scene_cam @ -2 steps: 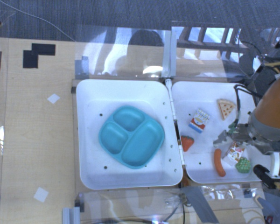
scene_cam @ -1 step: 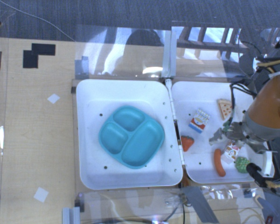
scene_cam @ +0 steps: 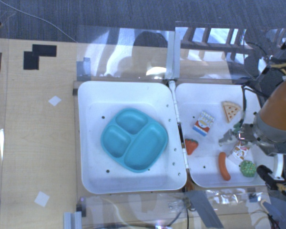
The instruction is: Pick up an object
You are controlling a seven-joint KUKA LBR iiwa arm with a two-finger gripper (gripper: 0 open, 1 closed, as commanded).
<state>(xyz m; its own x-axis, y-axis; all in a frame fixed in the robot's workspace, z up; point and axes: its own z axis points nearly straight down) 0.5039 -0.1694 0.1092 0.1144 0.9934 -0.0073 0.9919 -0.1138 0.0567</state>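
Observation:
My gripper (scene_cam: pixel 234 137) hangs low over the right side of the right bin (scene_cam: pixel 200 97), below the arm's orange band (scene_cam: pixel 279 109). Just beneath it lies a small white and red packet (scene_cam: pixel 240 152); I cannot tell whether the gripper touches it. An orange sausage (scene_cam: pixel 223 166) lies to the gripper's lower left and a green knobbly ball (scene_cam: pixel 248 168) to its lower right. A pizza slice (scene_cam: pixel 230 110) sits toward the bin's back. A small white, blue and orange carton (scene_cam: pixel 203 123) stands at the bin's middle, and a red strawberry (scene_cam: pixel 191 146) rests by the left wall.
The left bin (scene_cam: pixel 93 175) holds a blue divided plate (scene_cam: pixel 134 140). A thin divider wall (scene_cam: pixel 177 128) separates the two bins. Cables and arm parts crowd the right edge near the right bin's far corner (scene_cam: pixel 257 80).

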